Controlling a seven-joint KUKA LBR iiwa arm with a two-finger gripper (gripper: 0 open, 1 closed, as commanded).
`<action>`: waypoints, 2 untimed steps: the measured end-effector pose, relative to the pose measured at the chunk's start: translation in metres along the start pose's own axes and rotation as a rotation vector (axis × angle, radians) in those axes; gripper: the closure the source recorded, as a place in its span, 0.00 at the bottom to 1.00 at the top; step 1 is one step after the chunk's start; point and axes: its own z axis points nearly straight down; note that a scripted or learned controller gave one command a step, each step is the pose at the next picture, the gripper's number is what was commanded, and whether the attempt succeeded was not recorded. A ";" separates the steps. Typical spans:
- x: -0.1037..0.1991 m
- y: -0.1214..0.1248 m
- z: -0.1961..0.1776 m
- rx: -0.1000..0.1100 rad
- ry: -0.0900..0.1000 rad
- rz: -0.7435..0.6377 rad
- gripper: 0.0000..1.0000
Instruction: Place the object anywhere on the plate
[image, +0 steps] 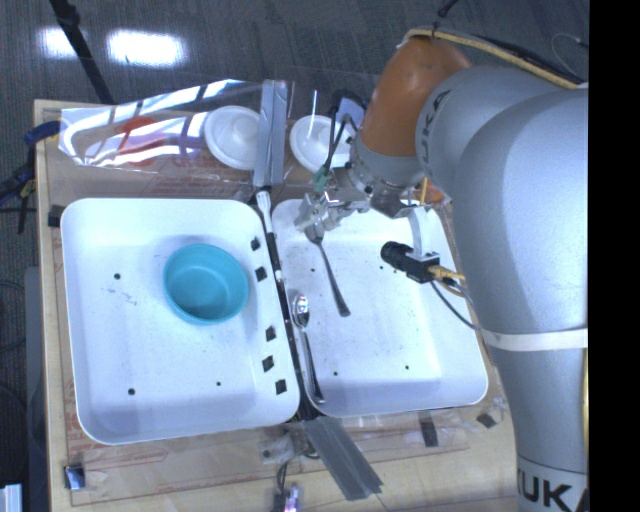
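Observation:
A blue plate (206, 284) lies in the left white bin (110, 400), a little left of that bin's middle. A metal utensil (330, 272) lies slanted in the right bin (440, 385), its upper end towards the back left corner. My gripper (318, 214) hangs right over that upper end, touching it or nearly so. A metal spoon (300, 318) rests along the divider between the two bins, its handle running towards the front.
The grey arm with its orange band (405, 85) covers the right bin's right side. A black part with a cable (408, 260) hangs over that bin. Two white round containers (232, 135) and crumpled plastic (140, 130) sit behind the bins.

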 end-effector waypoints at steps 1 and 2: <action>0.069 -0.019 -0.013 0.000 0.000 -0.082 1.00; 0.148 -0.047 -0.012 0.001 -0.001 -0.257 1.00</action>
